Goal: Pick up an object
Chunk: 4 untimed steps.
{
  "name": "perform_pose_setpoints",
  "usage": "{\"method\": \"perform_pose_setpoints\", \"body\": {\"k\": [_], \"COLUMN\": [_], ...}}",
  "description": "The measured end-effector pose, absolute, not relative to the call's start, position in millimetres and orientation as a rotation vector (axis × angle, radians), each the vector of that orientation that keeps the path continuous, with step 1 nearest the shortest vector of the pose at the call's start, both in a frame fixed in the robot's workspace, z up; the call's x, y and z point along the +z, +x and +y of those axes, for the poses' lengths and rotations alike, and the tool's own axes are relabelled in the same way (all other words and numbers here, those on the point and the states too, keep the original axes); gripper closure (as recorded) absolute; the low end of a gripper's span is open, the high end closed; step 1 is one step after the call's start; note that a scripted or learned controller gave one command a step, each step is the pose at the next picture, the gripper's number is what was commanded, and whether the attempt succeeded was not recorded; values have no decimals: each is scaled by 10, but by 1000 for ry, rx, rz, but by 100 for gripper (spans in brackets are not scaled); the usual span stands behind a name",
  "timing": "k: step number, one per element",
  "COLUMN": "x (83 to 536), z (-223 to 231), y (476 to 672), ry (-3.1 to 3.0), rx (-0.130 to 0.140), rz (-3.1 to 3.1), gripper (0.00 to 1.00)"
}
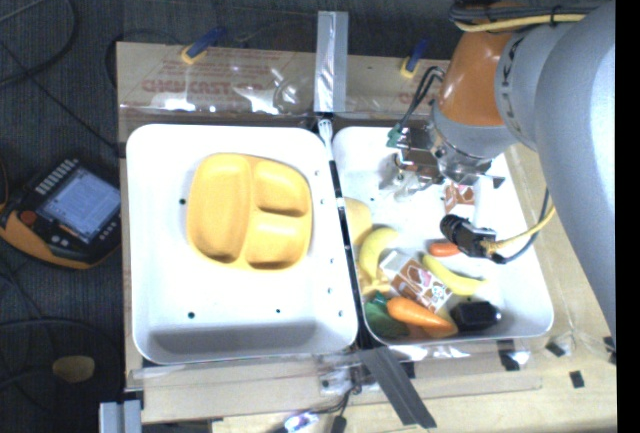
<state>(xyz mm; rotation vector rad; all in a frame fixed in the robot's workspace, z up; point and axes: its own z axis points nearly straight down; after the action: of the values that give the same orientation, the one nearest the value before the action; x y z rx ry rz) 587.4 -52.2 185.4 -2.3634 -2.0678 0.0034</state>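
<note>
My gripper (408, 164) hangs over the back part of the right bin (520, 221), above its bare white floor. Nothing shows in it. The objects lie heaped in the front of that bin: a yellow banana (374, 249), a second banana (452, 273), an orange carrot (420, 314), a small printed carton (421, 285), a black object (476, 314) and a green item (384, 321). A small brown-and-white box (460, 196) lies just right of the gripper, partly under the wrist. The heap sits in front of the gripper, apart from it.
The left bin (160, 311) holds a yellow divided plate (249, 210). A raised divider (338, 221) separates the two bins. The arm's grey body (570, 101) covers the bench's right side. A handheld pendant (65, 211) lies on the floor at left.
</note>
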Motion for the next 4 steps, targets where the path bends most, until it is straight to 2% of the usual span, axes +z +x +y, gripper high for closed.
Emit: {"method": "perform_pose_setpoints", "body": {"k": [1,2,3,4], "x": [1852,895,901,903], "z": [-529,-1098,-1228,-1294], "y": [5871,5754,4937,4896], "ry": [-2364,-2415,-2499,-2364], "rx": [6,-10,-10,-17], "rz": [-2068,-2023,-1919,-2090], "gripper": [0,0,0,0]}}
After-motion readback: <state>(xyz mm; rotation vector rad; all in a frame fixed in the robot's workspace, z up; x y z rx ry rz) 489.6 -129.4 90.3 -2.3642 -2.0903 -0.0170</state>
